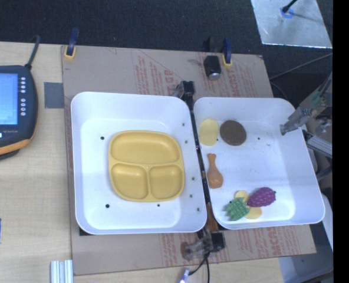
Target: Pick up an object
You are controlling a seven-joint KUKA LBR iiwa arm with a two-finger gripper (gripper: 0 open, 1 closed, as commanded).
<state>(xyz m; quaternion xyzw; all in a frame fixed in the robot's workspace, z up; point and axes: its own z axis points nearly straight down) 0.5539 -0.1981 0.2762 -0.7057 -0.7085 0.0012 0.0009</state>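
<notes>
From my remote station I log two white bins side by side on a cardboard sheet on the bench. The left bin (83,158) carries a yellow divided tray (146,164), lying flat near the bin's middle, three compartments facing up.

The right bin (280,175) carries the loose objects. Near its far left corner lies a pale yellow disc (208,131), with a brown round piece (233,132) just beside it toward the right. Along the left wall, about midway, lies a tan drumstick-shaped piece (213,172), narrow end toward the far side. Near the near edge I see a purple grape cluster (261,197); just left of it a green leafy piece (236,209), with a small yellow item (252,213) partly under the two; I cannot identify it further.

The end effector (295,121) sits at the right bin's far right corner, over the rim, well apart from every object. Nothing is visible in it; I cannot tell how it is set at this size.

On the bench's left edge rests a handheld pendant (6,111) with a lit screen. Clamps (71,45) hold the cardboard at its far edge.
</notes>
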